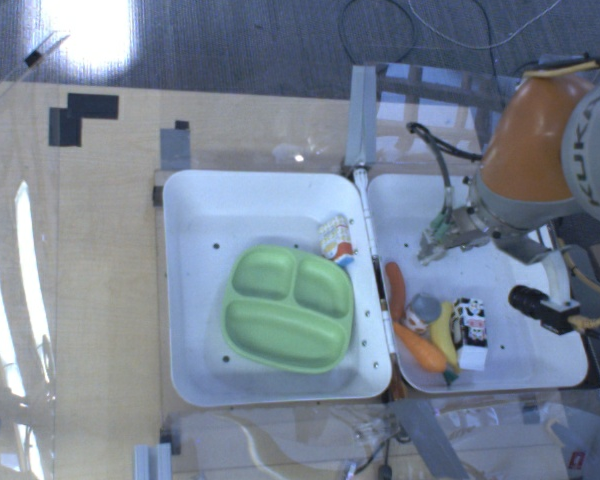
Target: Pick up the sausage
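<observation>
Below and left of the fingers point(435, 245), their spread unreadable: sausage point(394, 288).

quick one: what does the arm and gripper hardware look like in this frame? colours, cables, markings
The arm has a grey shell with a broad orange band above the wrist and part of dark KUKA lettering on the grey. Black cables run beside the wrist. The gripper is small, grey metal with greenish tips. A black cylindrical fitting sits lower on the arm.

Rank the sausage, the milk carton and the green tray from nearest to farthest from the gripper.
From the gripper:
1. Sausage, right bin, along its left wall.
2. Milk carton, right bin, toward its front.
3. Green tray, left bin, in the middle.
</observation>
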